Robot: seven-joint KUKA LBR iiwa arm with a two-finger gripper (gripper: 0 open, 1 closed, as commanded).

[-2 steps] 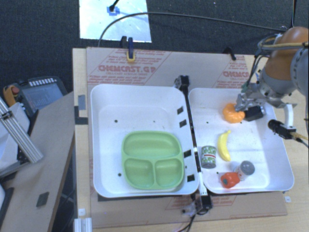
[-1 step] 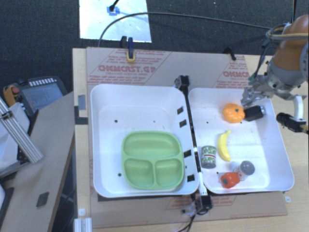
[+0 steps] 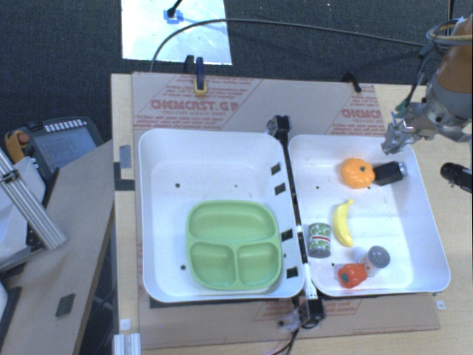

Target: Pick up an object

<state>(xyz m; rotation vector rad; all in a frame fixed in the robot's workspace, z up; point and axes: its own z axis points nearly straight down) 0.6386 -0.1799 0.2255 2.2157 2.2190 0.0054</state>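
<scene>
Several objects lay in the right bin (image 3: 436,265); the orange fruit (image 3: 358,172) sat nearest the gripper (image 3: 395,137), which hovered at the bin's far right rim, its opening impossible to judge. A good pick likely meant centring above the fruit, clear of the black object (image 3: 389,173) touching it.

two bins (image 3: 214,140), one tray (image 3: 233,244), six objects (image 3: 343,222)

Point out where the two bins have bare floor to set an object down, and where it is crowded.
Left bin: bare floor behind and left of the green tray. Right bin: bare patch between the left wall, orange fruit and banana, and another right of the banana. Crowded along the front: can, grey ball, red toy. The end effector hangs over the back right corner.
</scene>
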